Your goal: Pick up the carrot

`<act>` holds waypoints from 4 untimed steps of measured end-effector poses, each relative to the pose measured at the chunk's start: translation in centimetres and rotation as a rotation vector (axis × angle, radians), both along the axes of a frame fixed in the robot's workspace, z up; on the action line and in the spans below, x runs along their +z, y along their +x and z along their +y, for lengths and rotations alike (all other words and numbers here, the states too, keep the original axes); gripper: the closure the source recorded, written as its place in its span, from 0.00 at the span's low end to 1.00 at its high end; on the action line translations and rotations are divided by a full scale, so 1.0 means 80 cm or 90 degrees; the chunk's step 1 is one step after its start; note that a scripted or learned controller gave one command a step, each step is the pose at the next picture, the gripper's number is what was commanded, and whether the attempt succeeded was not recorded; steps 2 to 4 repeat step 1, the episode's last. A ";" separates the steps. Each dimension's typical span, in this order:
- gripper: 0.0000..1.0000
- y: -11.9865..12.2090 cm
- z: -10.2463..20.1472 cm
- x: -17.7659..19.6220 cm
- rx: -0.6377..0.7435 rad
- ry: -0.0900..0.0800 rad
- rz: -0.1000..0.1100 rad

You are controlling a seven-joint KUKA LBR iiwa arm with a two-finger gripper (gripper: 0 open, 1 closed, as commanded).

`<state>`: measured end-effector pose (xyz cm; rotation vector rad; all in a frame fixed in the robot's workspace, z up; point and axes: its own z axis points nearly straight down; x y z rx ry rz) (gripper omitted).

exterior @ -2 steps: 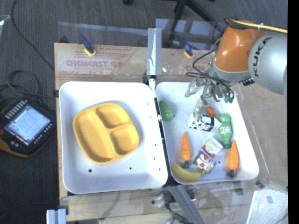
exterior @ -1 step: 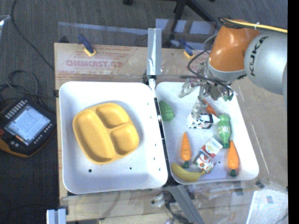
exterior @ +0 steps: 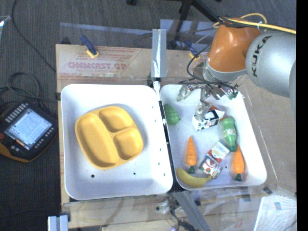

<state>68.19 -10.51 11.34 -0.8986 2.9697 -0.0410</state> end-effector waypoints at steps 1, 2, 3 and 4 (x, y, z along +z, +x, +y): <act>0.00 0.000 -0.002 -0.001 0.149 0.001 0.004; 0.00 0.000 -0.002 -0.001 0.149 0.001 0.004; 0.00 0.000 -0.002 -0.001 0.149 0.001 0.004; 0.00 0.000 -0.002 -0.001 0.149 0.001 0.004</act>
